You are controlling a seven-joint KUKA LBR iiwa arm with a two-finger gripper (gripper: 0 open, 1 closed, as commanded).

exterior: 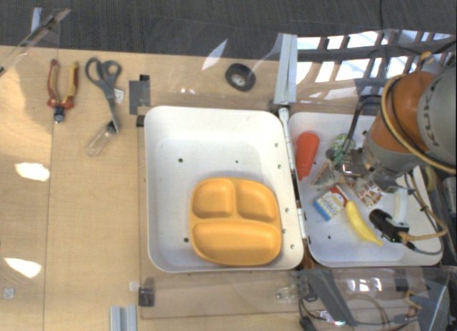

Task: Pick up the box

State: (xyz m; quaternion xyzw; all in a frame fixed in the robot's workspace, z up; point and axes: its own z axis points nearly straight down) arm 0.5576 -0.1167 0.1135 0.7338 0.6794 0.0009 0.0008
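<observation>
Box [329, 202], small, blue-and-white, lay flat in right bin [325, 247], near that bin's left wall, just beside yellow banana [360, 223]. Not lifted; nothing seen clamped. Hand [355, 167] hung low over bin's middle, just up-right of box, amid clutter; whether wide or narrow: cannot tell. Orange carrot-like piece [307, 153] sat toward bin's far-left corner. Left bin [161, 180] carried yellow divided tray [235, 220]. Judged early: reach made, grasp and lift left.

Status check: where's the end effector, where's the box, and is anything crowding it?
End effector low in right bin, fingers unclear. Box flat on bin floor, not held. Banana and carrot close by.
</observation>
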